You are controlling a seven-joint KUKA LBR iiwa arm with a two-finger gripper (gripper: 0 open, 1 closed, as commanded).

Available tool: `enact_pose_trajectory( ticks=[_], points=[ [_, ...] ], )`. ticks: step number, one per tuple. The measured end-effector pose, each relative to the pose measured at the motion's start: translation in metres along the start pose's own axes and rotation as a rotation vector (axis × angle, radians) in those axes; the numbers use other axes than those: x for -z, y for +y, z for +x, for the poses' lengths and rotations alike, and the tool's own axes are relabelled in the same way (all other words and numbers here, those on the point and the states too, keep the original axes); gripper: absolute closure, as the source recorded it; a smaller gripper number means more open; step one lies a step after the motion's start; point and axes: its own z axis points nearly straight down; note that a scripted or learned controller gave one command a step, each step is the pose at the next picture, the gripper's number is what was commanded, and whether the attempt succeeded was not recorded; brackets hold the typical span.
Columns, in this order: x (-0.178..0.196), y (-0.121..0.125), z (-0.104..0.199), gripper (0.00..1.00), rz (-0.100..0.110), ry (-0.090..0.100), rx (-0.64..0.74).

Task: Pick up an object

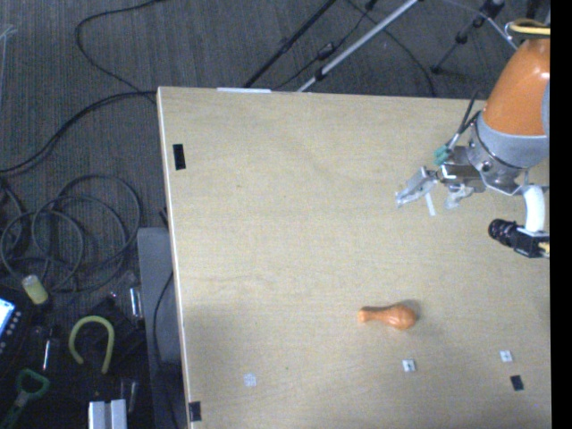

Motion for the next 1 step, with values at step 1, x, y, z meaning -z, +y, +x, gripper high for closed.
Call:
enact_pose_trajectory(
  ticks=[1],
  points=[
    [-0.0696,0.0292,-0.0190,0.00,0.000,-0.003,0.132]
  ],
)
